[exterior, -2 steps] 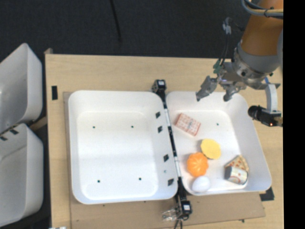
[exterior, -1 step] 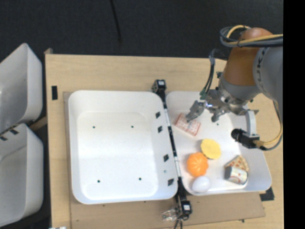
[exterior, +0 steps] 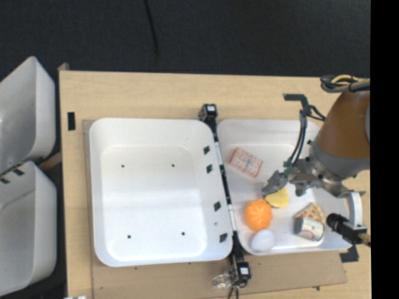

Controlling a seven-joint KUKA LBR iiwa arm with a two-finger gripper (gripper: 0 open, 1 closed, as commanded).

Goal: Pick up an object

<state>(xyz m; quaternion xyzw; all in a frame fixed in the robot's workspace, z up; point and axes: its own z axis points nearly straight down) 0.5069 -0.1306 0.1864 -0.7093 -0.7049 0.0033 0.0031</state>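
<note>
The right bin [exterior: 262,129] holds several objects. An orange ball [exterior: 258,214] lies near its front left, with a white egg-shaped thing [exterior: 262,240] just in front of it. A pink patterned packet [exterior: 245,161] lies flat toward the back. A yellow piece [exterior: 280,198] sits right under my gripper [exterior: 288,189], whose dark fingers reach down around it; the fingers' stance is hard to read. A cup with a red and white pattern [exterior: 310,221] lies tipped at the front right.
The left bin [exterior: 100,167] sits beside the right one, with black clips along the shared wall [exterior: 219,173]. The arm's orange band [exterior: 346,120] hangs over the right bin's right side. White boxes [exterior: 19,167] stand off the bench's left edge.
</note>
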